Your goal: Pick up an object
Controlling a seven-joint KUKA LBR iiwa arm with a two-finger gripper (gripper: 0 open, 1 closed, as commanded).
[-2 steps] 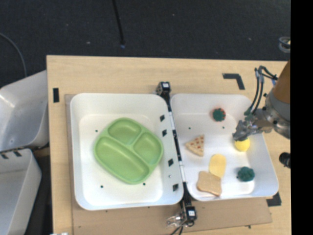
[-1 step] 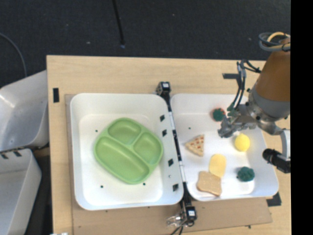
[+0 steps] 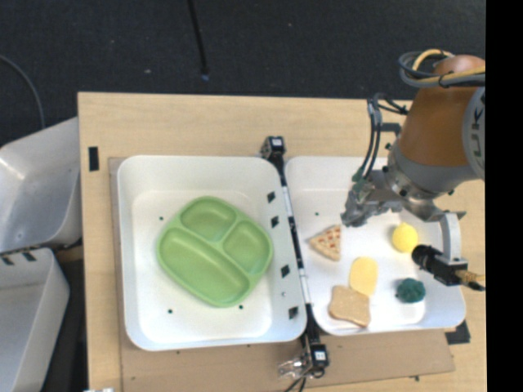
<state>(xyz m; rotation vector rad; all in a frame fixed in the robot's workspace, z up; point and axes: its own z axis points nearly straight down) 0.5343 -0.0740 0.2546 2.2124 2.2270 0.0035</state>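
The right bin [image 3: 323,188] holds a pizza slice [image 3: 327,242], a pale yellow piece [image 3: 364,274], a slice of toast [image 3: 350,306], a yellow ball [image 3: 404,238] and a dark green broccoli-like piece [image 3: 410,290]. My gripper [image 3: 356,209] hangs over the right bin's middle, just up and right of the pizza slice, left of the yellow ball. The dark finger assembly points down-left. Nothing is seen between the fingers.
The left bin [image 3: 139,219] holds a green divided plate [image 3: 215,251]. A black divider with clips [image 3: 286,227] runs between the bins. The arm's orange band [image 3: 437,133] looms over the right bin's far right. A black fitting [image 3: 437,265] juts out near the ball.
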